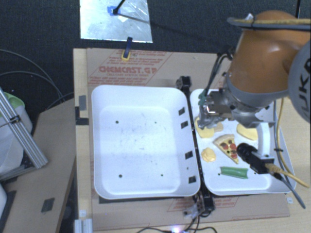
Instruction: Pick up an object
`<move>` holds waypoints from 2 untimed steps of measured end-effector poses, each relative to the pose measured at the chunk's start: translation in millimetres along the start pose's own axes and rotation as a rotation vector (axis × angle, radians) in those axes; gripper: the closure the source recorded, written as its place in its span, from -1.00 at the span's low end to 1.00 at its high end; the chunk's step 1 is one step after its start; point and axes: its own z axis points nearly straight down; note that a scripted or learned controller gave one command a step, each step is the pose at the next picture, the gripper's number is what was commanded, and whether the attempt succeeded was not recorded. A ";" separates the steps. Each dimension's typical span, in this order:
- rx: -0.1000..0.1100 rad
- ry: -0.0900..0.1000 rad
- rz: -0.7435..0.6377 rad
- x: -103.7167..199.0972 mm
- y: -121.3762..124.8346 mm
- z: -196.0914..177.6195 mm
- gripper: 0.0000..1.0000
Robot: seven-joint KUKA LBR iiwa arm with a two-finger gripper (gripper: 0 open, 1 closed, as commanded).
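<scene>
My gripper (208, 119) hangs low over the upper left part of the right bin (243, 187), directly above a pale yellow food piece (207, 131). The arm's orange band and grey wrist hide the back of the bin. A pizza slice (227, 145) lies just right of and below the gripper. A small yellow lump (209, 155) sits in front of it, and a green pod (234, 172) lies near the bin's front. A yellow wedge (246, 131) shows at the right, partly under the wrist.
The left bin (141, 144) sits beside the right one, joined by black clips along the shared wall. A cardboard sheet lies under both bins. A shiny metal plate (115, 12) lies at the back, and a metal frame stands at the far left.
</scene>
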 end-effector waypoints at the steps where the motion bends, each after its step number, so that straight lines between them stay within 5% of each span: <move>1: -0.004 -0.001 0.004 -10.3 0.5 -64.9 1.00; 2: 0.005 -0.003 0.011 -69.9 0.7 -10.4 1.00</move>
